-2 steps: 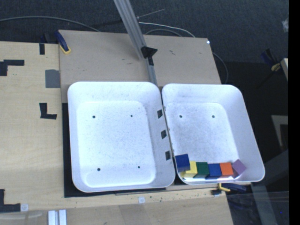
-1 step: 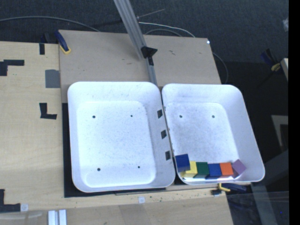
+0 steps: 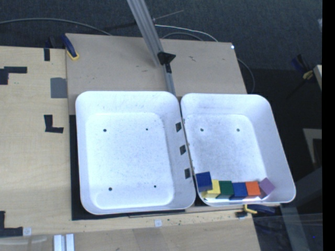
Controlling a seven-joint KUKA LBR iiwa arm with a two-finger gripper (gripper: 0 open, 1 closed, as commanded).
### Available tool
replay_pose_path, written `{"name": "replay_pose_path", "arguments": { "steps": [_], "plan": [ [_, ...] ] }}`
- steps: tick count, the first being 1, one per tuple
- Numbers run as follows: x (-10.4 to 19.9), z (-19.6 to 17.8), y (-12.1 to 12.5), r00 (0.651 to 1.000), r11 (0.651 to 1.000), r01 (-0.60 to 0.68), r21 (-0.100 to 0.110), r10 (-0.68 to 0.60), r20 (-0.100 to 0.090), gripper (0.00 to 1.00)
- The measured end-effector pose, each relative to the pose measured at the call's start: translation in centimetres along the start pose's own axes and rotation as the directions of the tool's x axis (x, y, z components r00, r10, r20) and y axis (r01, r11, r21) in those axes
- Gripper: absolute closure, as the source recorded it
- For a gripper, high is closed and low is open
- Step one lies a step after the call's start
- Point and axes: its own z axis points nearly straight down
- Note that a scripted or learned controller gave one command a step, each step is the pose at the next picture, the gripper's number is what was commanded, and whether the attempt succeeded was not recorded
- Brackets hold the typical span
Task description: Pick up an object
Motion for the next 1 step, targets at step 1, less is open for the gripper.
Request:
{"name": "replay_pose_path", "arguments": {
  "steps": [1],
  "plan": [
    [0.11,-1.01,0.06,1.000,1.000,0.002,0.000,-0.002,0.001,1.00]
  ]
}}
